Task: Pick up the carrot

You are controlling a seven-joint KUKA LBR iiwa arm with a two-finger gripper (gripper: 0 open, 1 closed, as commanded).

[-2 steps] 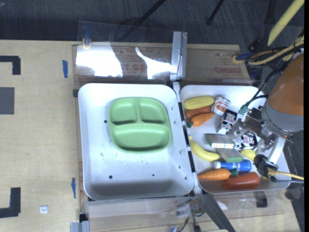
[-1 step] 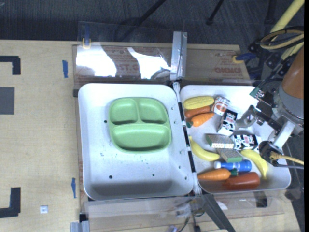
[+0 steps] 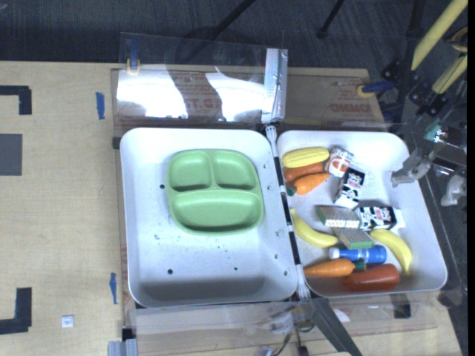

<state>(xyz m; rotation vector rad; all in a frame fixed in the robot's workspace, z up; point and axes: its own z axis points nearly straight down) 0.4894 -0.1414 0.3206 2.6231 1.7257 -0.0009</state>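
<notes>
Approaching from the right rim with end effector (image 3: 410, 170) of unreadable state, well apart from the carrot (image 3: 312, 183) lying just under the corn cob (image 3: 305, 156) near the right bin's (image 3: 434, 228) left wall. Best descending steeply, clear of the milk carton (image 3: 351, 186) beside it; scant room leftward.

The fingers (image 3: 410, 170) hang over the right bin's (image 3: 438, 251) right rim. To their left lies a carrot (image 3: 309, 184) in front of the corn (image 3: 305, 156); a second carrot (image 3: 329, 268) lies nearer the front rim. Farther left, a divided plate (image 3: 215, 190) lies in the left bin (image 3: 141, 221).
</notes>
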